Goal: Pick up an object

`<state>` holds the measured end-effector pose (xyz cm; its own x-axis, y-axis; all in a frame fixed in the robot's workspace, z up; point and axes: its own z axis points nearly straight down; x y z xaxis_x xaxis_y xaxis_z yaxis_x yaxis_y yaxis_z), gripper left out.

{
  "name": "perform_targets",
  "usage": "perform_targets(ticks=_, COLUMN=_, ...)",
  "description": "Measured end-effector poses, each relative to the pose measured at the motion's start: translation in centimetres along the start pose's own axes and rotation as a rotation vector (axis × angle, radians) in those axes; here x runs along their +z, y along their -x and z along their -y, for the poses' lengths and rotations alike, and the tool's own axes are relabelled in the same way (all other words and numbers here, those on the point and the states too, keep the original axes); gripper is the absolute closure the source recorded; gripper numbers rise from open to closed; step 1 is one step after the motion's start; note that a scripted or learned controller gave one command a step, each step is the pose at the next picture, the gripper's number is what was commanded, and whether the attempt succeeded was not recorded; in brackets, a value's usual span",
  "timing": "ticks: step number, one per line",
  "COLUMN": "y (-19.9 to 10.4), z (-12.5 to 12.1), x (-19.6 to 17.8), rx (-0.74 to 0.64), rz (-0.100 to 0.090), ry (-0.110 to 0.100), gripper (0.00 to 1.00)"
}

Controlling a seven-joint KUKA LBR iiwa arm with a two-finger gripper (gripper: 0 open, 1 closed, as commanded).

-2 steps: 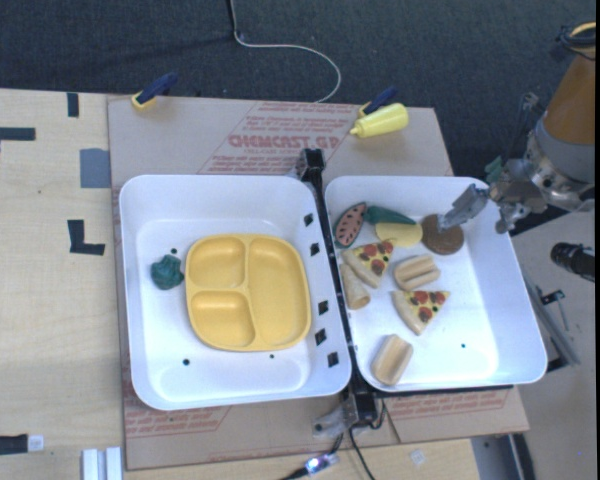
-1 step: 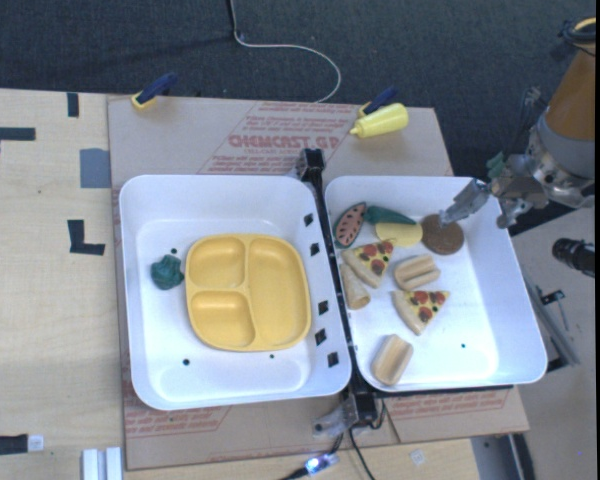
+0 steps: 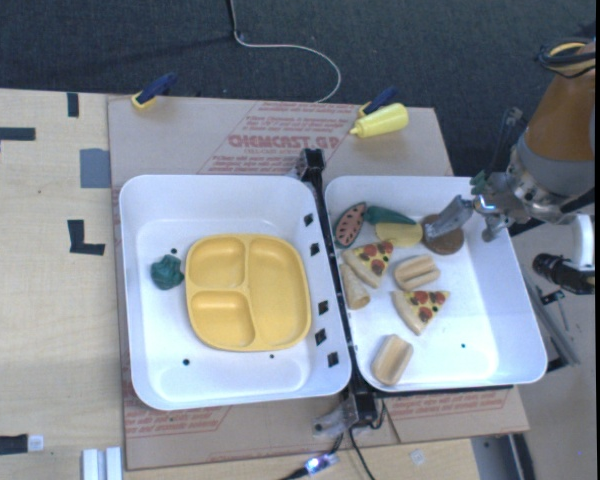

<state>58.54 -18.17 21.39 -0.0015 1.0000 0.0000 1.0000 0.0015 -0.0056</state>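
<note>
Pincer [image 3: 467, 211] fingers are seen over the right white bin [image 3: 500, 353], whether apart or together cannot be told. Just beside them lies a flat round brown toy cookie [image 3: 443, 238], with no evident long axis.

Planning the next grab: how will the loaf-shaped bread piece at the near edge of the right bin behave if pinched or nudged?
The bread piece looks like a rigid toy, probably light. Its rounded sides may let it slide or roll when nudged. It lies apart from the pizza slice, so a pinch seems unobstructed.
</note>
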Motion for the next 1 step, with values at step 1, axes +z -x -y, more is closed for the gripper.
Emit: perform_targets(ticks=1, y=0.35, z=-0.30, x=6.31, rx=0.000, rz=0.000, ry=-0.002, gripper=0.00)
